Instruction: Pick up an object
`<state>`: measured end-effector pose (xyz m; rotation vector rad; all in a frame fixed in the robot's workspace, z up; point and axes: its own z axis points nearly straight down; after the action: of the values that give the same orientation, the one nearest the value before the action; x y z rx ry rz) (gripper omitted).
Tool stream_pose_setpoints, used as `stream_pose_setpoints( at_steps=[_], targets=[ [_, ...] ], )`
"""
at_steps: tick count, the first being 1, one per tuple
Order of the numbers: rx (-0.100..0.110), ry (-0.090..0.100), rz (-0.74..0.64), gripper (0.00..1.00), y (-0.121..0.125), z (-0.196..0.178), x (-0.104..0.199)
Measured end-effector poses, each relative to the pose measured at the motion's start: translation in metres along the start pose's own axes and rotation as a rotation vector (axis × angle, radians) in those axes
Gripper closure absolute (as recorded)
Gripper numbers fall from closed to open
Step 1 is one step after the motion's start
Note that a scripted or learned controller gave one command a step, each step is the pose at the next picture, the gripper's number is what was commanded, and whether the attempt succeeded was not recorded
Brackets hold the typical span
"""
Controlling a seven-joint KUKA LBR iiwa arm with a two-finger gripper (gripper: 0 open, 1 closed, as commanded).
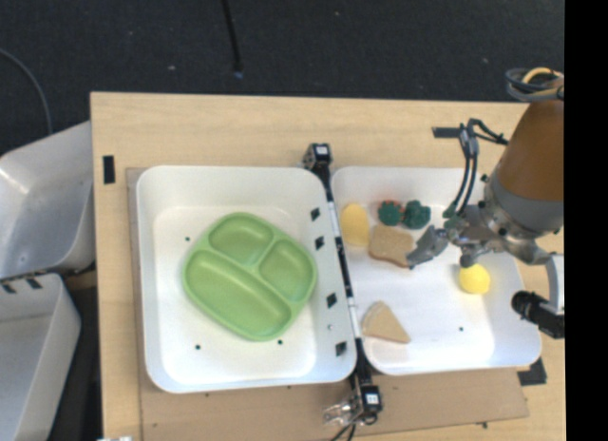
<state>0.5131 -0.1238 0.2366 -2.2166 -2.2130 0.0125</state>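
Camera view: my gripper [446,247] hangs over the right bin [429,358], fingers spread apart, nothing between them. One fingertip [419,256] sits at the tan bread piece's [390,243] right edge; the yellow ball [474,280] lies just below the other. Yellow oblong piece [354,224] hugs the divider wall. Two green pieces [403,212] near the far rim. Tan wedge [384,323] low, close to the left wall; open floor to its right. Left bin [152,335] carries a green divided plate [249,275], margins free all round.
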Motion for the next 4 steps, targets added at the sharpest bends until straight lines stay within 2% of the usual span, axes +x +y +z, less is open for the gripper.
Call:
stream_pose_setpoints(
  at_steps=[1, 2, 3, 4],
  targets=[
    [-0.014, -0.002, -0.003, 0.00, 0.003, -0.007, 0.000],
    [-0.009, -0.001, -0.002, 0.00, -0.003, 0.037, 0.000],
    [-0.008, -0.001, -0.001, 0.00, -0.005, 0.100, 0.002],
    [-0.009, -0.001, 0.000, 0.00, -0.005, 0.138, 0.001]
  ],
)
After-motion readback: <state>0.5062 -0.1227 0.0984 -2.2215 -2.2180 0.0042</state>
